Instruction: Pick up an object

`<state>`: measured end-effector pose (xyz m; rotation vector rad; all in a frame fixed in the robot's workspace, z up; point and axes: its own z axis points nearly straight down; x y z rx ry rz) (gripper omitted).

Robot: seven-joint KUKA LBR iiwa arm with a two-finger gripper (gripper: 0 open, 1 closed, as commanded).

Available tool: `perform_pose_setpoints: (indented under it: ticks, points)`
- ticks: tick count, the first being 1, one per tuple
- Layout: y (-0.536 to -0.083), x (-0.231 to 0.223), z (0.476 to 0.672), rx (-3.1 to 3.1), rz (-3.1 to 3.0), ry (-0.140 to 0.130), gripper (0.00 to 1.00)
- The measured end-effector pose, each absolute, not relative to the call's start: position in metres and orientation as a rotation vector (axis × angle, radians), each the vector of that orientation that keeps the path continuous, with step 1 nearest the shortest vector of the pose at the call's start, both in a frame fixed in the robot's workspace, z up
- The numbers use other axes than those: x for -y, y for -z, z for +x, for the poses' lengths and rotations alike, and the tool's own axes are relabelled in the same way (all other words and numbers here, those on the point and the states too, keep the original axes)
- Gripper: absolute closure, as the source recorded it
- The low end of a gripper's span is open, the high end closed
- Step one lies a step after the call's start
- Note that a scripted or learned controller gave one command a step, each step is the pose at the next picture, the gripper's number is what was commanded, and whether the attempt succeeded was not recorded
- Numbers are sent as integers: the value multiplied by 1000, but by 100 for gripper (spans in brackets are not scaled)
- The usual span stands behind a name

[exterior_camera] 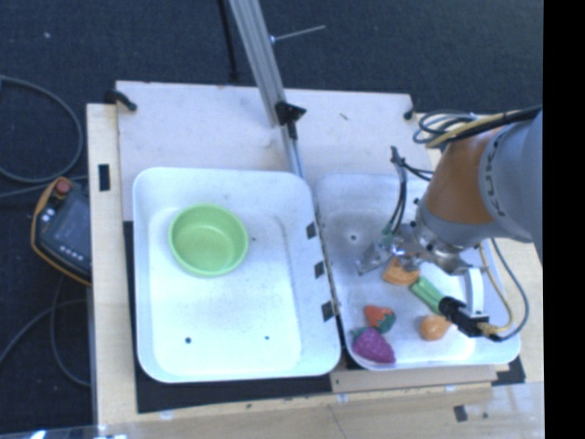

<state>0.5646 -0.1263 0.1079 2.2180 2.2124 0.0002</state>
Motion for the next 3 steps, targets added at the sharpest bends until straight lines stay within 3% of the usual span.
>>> perform_pose_setpoints:
  ticks: [1, 3]
  points:
    - [-122, 126, 567, -2204, 2223, -10, 100]
    - [-211, 133, 566, -2222, 2212, -7, 100]
